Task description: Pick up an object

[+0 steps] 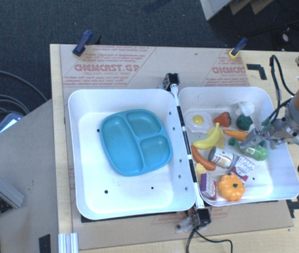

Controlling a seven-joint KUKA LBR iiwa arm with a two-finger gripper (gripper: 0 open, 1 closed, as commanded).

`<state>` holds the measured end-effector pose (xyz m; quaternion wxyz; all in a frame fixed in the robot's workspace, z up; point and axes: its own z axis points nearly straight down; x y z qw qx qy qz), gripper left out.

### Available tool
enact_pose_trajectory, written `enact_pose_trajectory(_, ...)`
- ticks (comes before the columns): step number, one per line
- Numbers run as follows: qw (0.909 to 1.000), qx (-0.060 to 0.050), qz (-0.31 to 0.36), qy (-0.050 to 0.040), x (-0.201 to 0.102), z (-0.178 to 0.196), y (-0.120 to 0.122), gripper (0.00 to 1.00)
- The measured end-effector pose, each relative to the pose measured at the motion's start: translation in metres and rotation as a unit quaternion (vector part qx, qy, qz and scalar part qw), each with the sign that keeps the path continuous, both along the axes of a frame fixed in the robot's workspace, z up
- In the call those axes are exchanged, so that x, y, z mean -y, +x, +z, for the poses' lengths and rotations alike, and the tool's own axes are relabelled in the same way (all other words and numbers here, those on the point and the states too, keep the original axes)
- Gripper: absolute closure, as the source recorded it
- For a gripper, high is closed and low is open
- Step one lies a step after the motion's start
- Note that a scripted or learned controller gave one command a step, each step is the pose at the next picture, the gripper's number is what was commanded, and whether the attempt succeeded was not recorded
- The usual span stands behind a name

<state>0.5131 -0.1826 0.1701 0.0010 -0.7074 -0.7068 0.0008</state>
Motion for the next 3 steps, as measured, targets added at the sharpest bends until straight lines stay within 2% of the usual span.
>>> enact_pose_trajectory(1,1.0000,0.002,0.001,-0.0003,-0.005,-0.085,0.079,0.00)
enact_pose_trajectory(2,1.0000,0.003,0.001,-0.0006,-0.005,-0.075,0.080,1.00)
enact_pose_trajectory(3,1.0000,0.003,0.002,0.0003,-0.087,0.032,0.118,1.00)
